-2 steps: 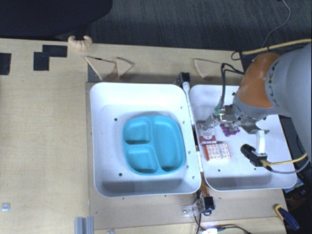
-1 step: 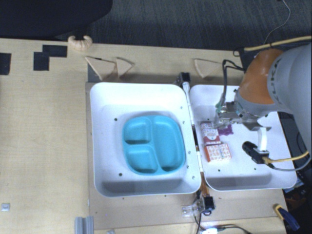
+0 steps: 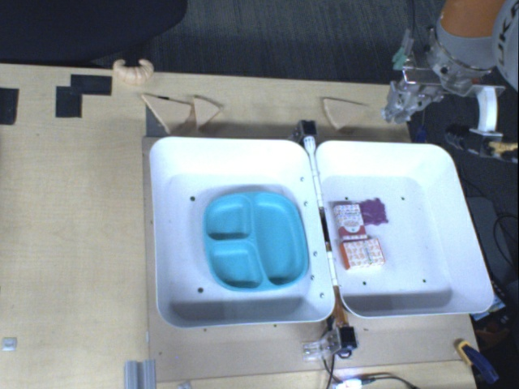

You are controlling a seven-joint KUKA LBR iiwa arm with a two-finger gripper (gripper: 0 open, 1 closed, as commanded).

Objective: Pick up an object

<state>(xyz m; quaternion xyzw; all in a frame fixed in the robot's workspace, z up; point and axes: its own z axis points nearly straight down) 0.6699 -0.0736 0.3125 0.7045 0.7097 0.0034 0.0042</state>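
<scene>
Bins sit side by side on the table [image 3: 73, 241]: the left bin [image 3: 231, 156] holds a blue divided tray [image 3: 256, 238], which lies flat. In the right bin [image 3: 430, 217], near its left wall, lie a small red-and-white packet [image 3: 347, 216], an orange-patterned box [image 3: 362, 254] just below it, and a purple object [image 3: 374, 211] touching the packet's right side. The end effector [image 3: 403, 102] hangs beyond the right bin's far edge, well apart from these; whether it is open I cannot tell, being small and blurred.
</scene>
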